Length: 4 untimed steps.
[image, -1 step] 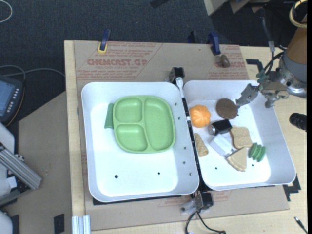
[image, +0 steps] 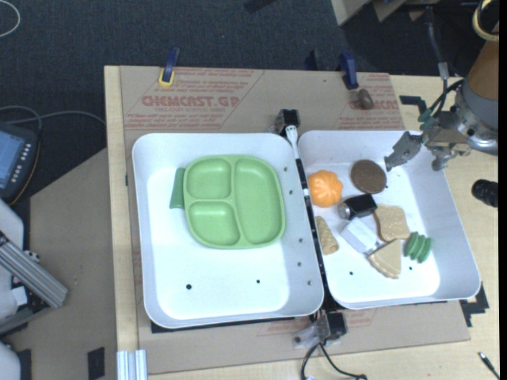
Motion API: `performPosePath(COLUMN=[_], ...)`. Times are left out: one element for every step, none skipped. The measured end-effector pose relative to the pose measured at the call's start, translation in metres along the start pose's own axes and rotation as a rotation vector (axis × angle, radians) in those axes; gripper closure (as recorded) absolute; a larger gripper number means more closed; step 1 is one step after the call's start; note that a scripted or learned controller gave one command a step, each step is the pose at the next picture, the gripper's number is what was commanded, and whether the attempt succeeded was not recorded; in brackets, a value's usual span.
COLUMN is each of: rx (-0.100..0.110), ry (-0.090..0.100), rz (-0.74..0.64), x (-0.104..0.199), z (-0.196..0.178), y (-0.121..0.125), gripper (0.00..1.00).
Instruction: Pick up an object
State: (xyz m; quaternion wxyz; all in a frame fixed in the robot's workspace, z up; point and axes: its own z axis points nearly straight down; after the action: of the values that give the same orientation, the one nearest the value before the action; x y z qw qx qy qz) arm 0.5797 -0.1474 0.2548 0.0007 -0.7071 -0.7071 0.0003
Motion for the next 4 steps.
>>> performPosePath(rx=[0.002, 0.002, -0.013, -0.018], ry=[0.0, 0.001, -0.001, -0.001], rz=[0.0, 0.0, -0.002, 0.0], x=[-0.006, -0.009, -0.009, -0.009], z=[0.058, 0.119, 0.151, 0.141], y=[-0.001, -0.004, 0.001, 0.002], gripper=[0.0, 0.0, 0.0, 1.0])
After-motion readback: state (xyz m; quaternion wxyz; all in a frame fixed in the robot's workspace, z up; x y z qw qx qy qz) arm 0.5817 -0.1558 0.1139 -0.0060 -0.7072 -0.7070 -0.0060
